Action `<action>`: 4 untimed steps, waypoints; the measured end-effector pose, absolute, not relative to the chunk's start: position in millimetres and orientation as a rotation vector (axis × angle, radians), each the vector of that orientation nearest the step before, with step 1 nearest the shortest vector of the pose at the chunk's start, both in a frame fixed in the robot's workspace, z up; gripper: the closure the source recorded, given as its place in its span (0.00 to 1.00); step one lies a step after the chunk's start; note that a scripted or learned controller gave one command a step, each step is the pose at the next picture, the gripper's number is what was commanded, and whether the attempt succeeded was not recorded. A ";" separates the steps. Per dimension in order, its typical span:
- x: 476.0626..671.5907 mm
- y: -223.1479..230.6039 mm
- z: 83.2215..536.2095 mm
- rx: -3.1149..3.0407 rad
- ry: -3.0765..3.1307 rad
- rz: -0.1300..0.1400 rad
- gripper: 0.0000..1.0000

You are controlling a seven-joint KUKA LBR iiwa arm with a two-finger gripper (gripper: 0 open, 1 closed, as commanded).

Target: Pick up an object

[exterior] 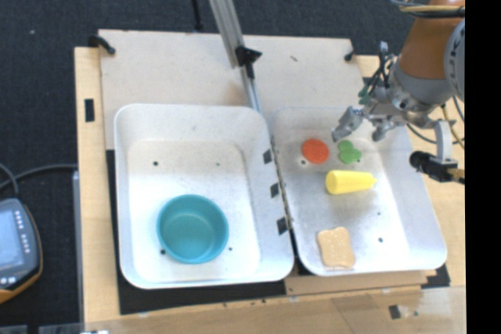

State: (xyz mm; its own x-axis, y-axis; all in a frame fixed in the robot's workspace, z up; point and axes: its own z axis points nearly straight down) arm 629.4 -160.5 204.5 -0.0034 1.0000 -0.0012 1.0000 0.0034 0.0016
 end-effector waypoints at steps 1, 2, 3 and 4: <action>629.3 -160.7 204.5 2.216 2.224 0.000 0.00; 621.3 -164.8 144.6 2.223 2.223 -0.007 0.00; 620.7 -165.8 99.6 2.224 2.220 -0.004 0.00; 622.7 -166.8 112.8 2.222 2.214 0.003 1.00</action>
State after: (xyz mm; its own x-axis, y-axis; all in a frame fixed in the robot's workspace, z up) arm 622.7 -166.8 112.8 0.0039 1.0000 -0.0024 1.0000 -0.0039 0.0049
